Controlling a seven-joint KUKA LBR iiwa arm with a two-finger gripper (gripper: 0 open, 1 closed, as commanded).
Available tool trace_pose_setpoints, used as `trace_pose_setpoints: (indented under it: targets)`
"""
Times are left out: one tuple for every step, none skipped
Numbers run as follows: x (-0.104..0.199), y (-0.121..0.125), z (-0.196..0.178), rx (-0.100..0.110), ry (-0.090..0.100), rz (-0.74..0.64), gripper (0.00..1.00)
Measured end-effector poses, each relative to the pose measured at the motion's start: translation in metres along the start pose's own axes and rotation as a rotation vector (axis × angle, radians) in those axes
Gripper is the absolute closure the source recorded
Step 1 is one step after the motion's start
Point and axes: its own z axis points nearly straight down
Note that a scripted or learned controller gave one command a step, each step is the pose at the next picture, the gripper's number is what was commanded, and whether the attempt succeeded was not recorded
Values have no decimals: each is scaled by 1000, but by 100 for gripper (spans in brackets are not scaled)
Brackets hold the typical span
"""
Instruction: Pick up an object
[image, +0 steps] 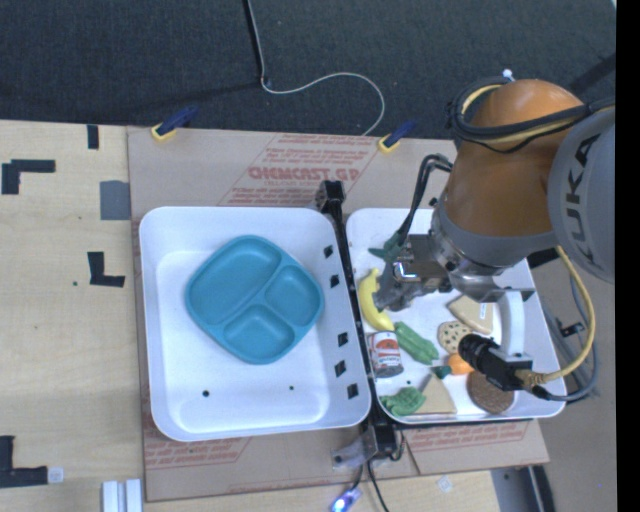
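My gripper (400, 287) hangs low in the right bin (540, 400), just right of a yellow banana (372, 300) that lies along the bin's left wall. A green pickle-shaped piece (416, 342) lies just below the gripper. A small red-labelled can (386, 352) lies beside it on the left. At the bin's front sit a green leafy item (404, 402), a tan wedge (438, 398), an orange bit (458, 364), a holed cracker (453, 334) and a brown round cookie (490, 396). The arm's bulk hides the bin's back part.
The left bin (170, 400) holds a blue three-compartment plate (255, 297). A black divider with clips (345, 300) runs between the bins. A white cable (320, 85) loops over the dark floor behind the bench. A black cable with a yellow connector (505, 368) hangs over the right bin.
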Motion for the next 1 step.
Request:
trace_pose_setpoints:
  targets:
    - [-34,0,-31,1,0,0,100]
